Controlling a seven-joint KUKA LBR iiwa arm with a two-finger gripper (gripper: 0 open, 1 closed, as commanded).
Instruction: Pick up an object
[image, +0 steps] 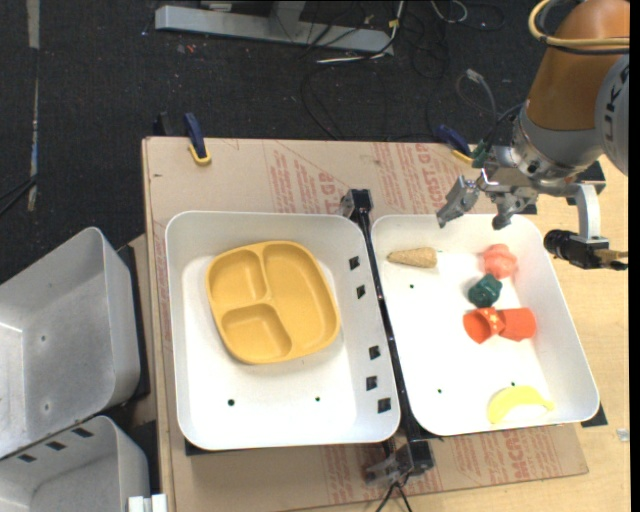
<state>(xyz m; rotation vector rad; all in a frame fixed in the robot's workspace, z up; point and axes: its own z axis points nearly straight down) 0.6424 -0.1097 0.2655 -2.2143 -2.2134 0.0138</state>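
My gripper (478, 207) hangs over the far edge of the right bin (440, 400), its two fingers spread open with nothing between them. Below it in that bin lie a tan cone-shaped piece (413, 258), a pink object (500, 261), a dark green object (485, 291), an orange-red object (499, 325) and a yellow banana-like piece (518, 403). The cone lies left of and nearer than the gripper; the pink object sits just below and right of it.
The left bin (190, 400) holds a yellow divided plate (270, 301). A black divider with clips (375, 330) runs between the bins. Grey plastic tubs (60, 340) stand at the far left, off the bench. Cables lie on the dark floor behind.
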